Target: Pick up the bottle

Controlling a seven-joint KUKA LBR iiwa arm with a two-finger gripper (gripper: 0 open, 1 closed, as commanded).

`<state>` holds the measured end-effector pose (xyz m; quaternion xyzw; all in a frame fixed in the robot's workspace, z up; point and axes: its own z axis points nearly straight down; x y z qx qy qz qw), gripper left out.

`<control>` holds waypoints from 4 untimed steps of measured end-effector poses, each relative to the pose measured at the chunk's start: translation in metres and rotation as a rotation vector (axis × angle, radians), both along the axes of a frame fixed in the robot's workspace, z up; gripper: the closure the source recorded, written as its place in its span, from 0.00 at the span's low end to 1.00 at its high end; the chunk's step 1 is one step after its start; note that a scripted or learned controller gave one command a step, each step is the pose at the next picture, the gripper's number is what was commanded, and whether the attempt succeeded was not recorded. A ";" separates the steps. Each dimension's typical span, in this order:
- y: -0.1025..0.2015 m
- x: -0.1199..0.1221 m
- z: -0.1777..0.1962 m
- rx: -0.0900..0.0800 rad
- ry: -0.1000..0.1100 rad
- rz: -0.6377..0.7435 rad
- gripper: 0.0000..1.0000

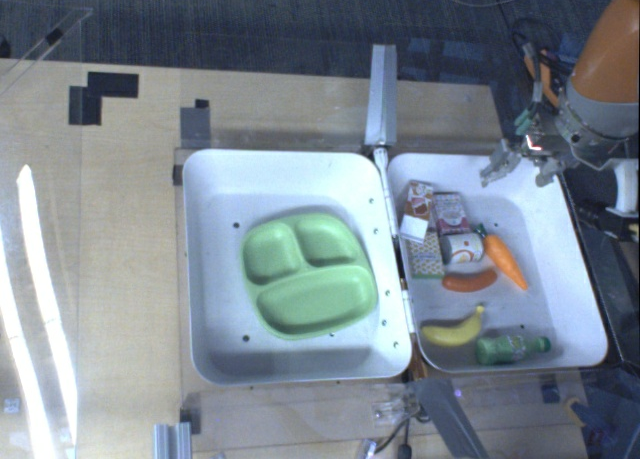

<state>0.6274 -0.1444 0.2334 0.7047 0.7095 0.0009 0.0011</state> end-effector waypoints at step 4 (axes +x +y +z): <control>-0.061 -0.131 -0.035 -0.002 -0.005 0.171 0.00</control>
